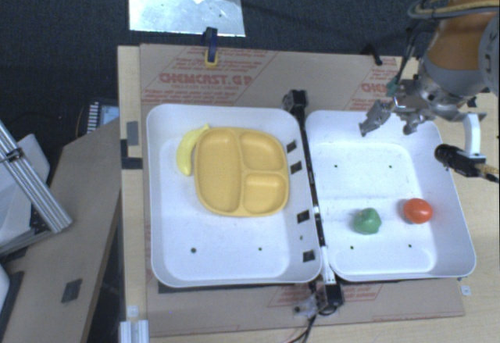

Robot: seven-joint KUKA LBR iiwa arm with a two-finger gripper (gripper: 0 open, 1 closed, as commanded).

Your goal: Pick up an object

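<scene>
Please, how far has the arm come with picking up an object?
Done: nothing looks picked. The green object and the orange object lie in the right bin. In hand: the gripper hangs open over that bin's far edge, holding nothing. Left: descend, close on one, lift.

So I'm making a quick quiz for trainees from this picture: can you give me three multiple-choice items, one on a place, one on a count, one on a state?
1. Where does the yellow divided plate lie?
A. left bin
B. right bin
C. on the cardboard

2. How many small objects lie in the right bin?
A. one
B. two
C. four

3. What is the gripper doing?
A. gripping the orange ball
B. pressing on the plate
C. holding nothing, above the right bin's far edge

Answers: 1 A, it sits in the left bin beside a banana. 2 B, a green object and an orange ball. 3 C, its fingers are spread, nothing between them.
</scene>
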